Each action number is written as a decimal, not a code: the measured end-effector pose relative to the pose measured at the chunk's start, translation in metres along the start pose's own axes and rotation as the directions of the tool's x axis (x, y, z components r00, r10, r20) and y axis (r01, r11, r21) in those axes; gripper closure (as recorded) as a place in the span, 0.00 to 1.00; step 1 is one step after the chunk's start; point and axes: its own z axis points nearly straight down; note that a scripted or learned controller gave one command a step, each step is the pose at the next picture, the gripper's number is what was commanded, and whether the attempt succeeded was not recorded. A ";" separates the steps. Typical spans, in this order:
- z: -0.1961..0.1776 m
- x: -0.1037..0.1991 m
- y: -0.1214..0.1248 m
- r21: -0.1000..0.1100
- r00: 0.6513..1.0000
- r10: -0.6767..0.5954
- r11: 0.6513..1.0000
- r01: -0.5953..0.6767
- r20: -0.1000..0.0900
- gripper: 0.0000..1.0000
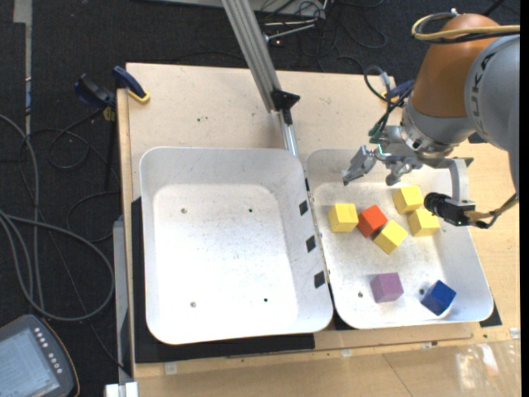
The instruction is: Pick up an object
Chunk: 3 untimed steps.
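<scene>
Nearest the camera, at the right bin's (463,255) near edge, sit a purple cube (386,287) and, toward the near right corner, a blue cube (438,297) turned so one corner points at the rim. Farther in, toward the bin's far half, lie five more cubes: four yellow and one orange. One yellow cube (344,216) sits square to the bin's left wall, with the orange cube (372,220) touching its right side. A second yellow cube (390,236) touches the orange one on its near right, turned diamond-wise. A third yellow cube (423,222) lies just beside that, and a fourth (407,198) sits just beyond it, near the far edge. That makes seven cubes, none with a long axis to speak of.

Above the bin's far edge, the gripper (377,166) hangs with its two fingers spread apart and nothing between them. Its left finger (358,167) is beyond the first yellow cube.

To the left, the other bin (161,222) is white, speckled with dark flecks.
</scene>
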 end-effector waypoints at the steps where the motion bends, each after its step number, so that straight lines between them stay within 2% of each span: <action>1: -0.003 0.000 0.001 -0.005 1.000 0.000 1.000 0.000 0.001 0.00; 2: 0.061 0.000 0.002 0.001 1.000 0.002 1.000 -0.002 0.001 0.00; 3: 0.108 0.000 0.003 -0.007 1.000 0.003 1.000 -0.003 0.000 0.00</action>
